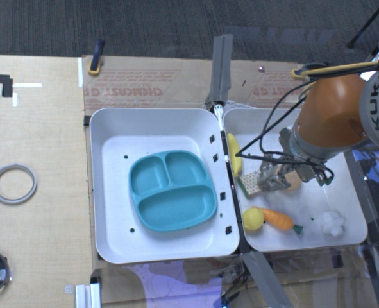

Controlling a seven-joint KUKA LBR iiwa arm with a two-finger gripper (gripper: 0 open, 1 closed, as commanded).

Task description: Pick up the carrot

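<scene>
Carrot position relative to gripper: below and slightly right in the camera view, not grasped.

The carrot (pixel 278 219) lies on the floor of the right bin (pixel 349 230), near its front wall, long axis running left to right with a slight downward tilt toward its green stem end at the right. Its blunt left end touches or sits just beside a yellow lemon (pixel 253 219). A white fluffy item (pixel 332 222) rests apart to the right. The gripper (pixel 274 179) hangs above a green-studded block (pixel 249 183), toward the bin's back from the carrot; whether its fingers are spread or closed cannot be told. Judgement: the next move requires travel toward the front wall, with the jaws set across the carrot's long axis.
</scene>
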